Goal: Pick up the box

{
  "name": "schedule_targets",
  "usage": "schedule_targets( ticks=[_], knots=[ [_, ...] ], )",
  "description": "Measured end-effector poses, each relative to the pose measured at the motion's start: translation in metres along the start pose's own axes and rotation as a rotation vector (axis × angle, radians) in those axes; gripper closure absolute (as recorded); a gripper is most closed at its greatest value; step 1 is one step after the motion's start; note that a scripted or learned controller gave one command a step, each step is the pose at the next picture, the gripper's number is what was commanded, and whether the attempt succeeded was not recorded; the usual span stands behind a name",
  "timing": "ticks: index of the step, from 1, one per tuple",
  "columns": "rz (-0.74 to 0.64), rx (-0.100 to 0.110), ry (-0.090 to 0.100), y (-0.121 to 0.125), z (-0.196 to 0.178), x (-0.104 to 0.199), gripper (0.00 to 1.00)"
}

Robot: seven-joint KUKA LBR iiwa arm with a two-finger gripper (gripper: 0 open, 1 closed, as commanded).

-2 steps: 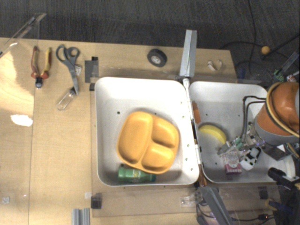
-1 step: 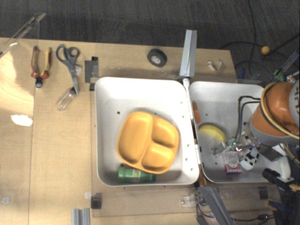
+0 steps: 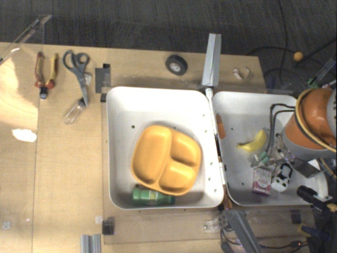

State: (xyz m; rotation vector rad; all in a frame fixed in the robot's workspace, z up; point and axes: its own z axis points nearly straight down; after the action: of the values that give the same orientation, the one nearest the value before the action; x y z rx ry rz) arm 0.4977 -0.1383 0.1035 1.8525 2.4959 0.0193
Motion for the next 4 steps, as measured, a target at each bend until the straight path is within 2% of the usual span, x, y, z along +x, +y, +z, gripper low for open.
schedule_targets(
  ticks=[1, 2, 3, 4],
  knots=[
    [-0.326, 0.018, 0.021, 0.031, -0.083, 0.077, 1.0],
    [-0.516, 0.019, 0.022, 0.029, -0.043, -0.01, 1.0],
    [-0.515, 0.018, 0.022, 0.029, -0.043, -0.01, 0.0],
    [-0.498, 0.01, 0.014, 0.002, 0.013, 0.002, 0.0]
  ],
)
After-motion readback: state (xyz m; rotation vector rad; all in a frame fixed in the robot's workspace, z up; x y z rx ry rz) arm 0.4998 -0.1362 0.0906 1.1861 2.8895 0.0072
